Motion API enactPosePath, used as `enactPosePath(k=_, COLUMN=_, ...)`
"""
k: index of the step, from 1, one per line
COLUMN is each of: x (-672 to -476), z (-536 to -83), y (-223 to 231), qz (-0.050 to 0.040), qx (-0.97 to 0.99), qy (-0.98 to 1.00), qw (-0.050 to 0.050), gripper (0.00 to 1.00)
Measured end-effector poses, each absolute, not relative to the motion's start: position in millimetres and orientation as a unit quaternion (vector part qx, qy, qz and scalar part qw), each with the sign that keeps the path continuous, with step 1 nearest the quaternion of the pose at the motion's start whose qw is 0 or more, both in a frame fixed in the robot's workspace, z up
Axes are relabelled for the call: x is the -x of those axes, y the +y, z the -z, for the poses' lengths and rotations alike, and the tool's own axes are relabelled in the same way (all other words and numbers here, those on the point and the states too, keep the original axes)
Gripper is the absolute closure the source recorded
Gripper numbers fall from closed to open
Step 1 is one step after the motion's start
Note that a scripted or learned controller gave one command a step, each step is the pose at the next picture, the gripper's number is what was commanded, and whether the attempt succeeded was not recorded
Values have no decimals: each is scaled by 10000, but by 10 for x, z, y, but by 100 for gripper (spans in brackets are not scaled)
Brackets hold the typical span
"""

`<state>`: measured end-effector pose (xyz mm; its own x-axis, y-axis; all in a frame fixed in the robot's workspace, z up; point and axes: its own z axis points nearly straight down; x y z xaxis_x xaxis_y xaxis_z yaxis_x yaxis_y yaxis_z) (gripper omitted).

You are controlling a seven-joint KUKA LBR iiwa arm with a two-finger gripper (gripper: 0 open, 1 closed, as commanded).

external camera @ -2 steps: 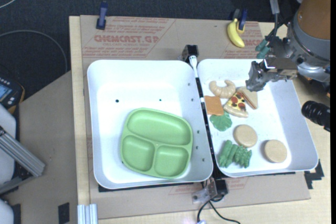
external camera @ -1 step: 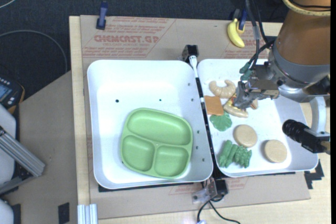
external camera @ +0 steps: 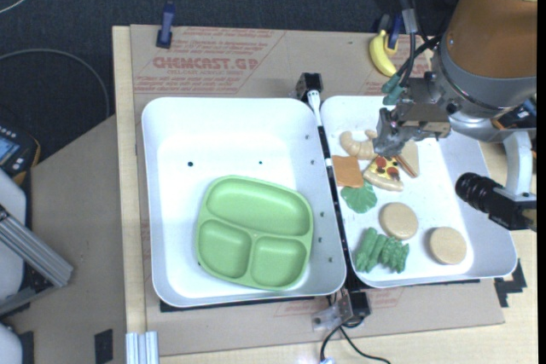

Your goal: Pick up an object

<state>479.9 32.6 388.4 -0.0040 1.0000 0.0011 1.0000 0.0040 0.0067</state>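
camera view: the tool (external camera: 394,141) is low in the right bin (external camera: 478,264), near its far-left corner, right over the pizza slice (external camera: 386,172) — whether it grips, i cannot tell. nothing is visibly lifted yet — the pick is left to do.

A divided plate (external camera: 254,232) lies in the left bin (external camera: 171,132); toy foods (external camera: 398,221) fill the right bin (external camera: 490,256).

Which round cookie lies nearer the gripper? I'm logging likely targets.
The left cookie, beside the green beans; the other cookie sits farther from the gripper.
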Motion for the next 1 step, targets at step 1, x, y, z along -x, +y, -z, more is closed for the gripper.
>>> enactPosePath(k=1, x=-4799, z=-4327, y=687, qz=-35, qx=-7054, qy=7088, qw=21, gripper=100)
